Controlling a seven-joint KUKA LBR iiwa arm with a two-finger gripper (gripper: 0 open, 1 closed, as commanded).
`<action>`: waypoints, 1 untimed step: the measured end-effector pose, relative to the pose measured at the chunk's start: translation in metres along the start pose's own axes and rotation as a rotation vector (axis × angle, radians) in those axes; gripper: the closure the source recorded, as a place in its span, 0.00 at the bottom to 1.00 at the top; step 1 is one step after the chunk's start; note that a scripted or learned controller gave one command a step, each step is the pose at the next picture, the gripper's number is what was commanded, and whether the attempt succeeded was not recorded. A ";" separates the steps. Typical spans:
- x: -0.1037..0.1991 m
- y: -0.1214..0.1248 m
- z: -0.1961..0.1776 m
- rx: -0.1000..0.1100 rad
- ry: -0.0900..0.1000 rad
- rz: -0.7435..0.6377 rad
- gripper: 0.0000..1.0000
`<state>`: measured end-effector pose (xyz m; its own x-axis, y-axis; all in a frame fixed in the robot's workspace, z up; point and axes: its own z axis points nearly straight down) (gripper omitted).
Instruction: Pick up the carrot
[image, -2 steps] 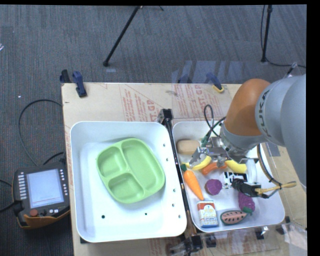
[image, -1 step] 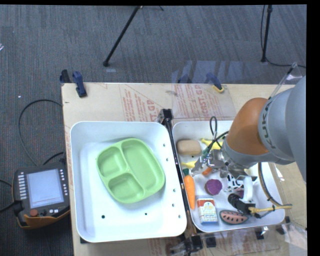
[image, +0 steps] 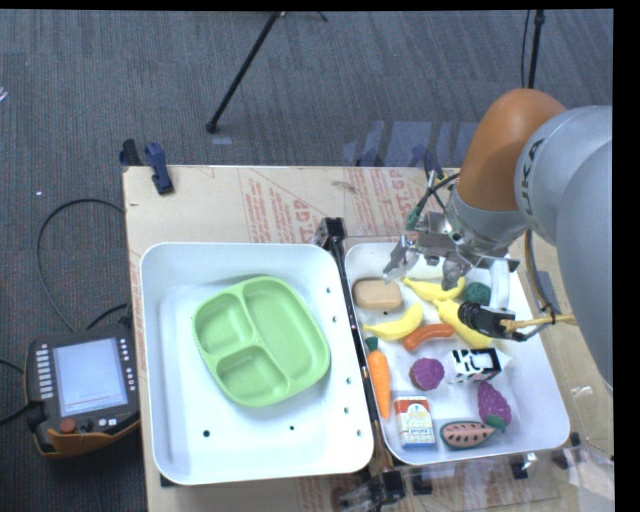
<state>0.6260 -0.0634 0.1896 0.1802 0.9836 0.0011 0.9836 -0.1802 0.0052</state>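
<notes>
Over on the far left, a handheld control pad (image: 82, 390) is lying on the grey carpet beside the worktop (image: 250, 200). On the worktop, the left bin (image: 160, 290) is holding a green divided plate (image: 260, 340), sitting a little askew. Moving right, just past the divider between the two bins, the carrot (image: 379, 381) is lying along the left wall of the right bin (image: 545, 400), its green top pointing toward the back and its tip toward the front. Nothing is touching it apart from the bin. Beside it, toward the back, a tan slice of bread (image: 377, 294) is resting near a yellow banana (image: 396, 323) and a small red sausage (image: 428, 335). Nearer the front, a purple ball (image: 427, 374), a small carton (image: 412, 421) and a watermelon slice (image: 466, 434) are sitting, with a bunch of grapes (image: 493, 404) further right. The arm (image: 540, 170) is reaching in from the right, and the gripper (image: 425, 262) is hovering over the back of the right bin, well apart from the carrot; its fingers are looking spread apart, with nothing between them.
</notes>
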 end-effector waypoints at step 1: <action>0.033 -0.065 0.006 0.016 0.000 -0.154 0.00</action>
<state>0.5679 -0.0188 0.1831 0.0271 0.9996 0.0015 0.9996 -0.0271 -0.0110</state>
